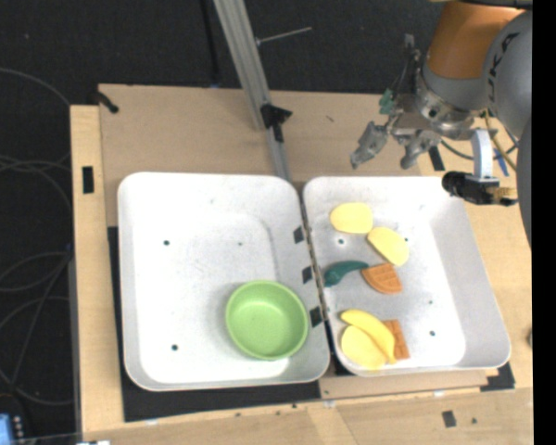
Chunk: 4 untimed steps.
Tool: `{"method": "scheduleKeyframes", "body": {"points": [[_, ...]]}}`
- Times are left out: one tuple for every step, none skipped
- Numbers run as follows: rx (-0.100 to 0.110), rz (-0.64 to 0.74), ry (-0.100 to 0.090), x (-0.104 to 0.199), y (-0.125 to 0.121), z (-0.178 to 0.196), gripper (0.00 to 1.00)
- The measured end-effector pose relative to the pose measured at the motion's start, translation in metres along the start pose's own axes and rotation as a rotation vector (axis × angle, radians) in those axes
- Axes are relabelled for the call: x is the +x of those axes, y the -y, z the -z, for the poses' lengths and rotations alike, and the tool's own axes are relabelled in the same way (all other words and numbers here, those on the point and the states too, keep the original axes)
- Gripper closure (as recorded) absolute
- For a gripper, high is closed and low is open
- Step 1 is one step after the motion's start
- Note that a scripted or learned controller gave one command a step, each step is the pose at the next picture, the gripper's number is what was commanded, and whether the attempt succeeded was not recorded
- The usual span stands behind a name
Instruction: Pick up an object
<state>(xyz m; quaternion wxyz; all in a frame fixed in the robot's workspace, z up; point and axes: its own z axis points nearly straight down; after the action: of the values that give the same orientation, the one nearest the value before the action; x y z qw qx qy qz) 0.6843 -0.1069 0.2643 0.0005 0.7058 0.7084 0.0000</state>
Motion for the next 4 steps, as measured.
{"method": "scheduleKeyframes", "body": {"points": [[0.000, 0.000, 0.001, -0.001, 0.000, 0.000, 0.00], [0.005, -0.005, 0.003, -0.006, 0.011, -0.054, 0.00], [0.004, -0.006, 0.002, -0.008, 0.007, -0.114, 0.00], [0.004, -0.006, 0.003, -0.009, 0.007, -0.166, 0.00]]}}
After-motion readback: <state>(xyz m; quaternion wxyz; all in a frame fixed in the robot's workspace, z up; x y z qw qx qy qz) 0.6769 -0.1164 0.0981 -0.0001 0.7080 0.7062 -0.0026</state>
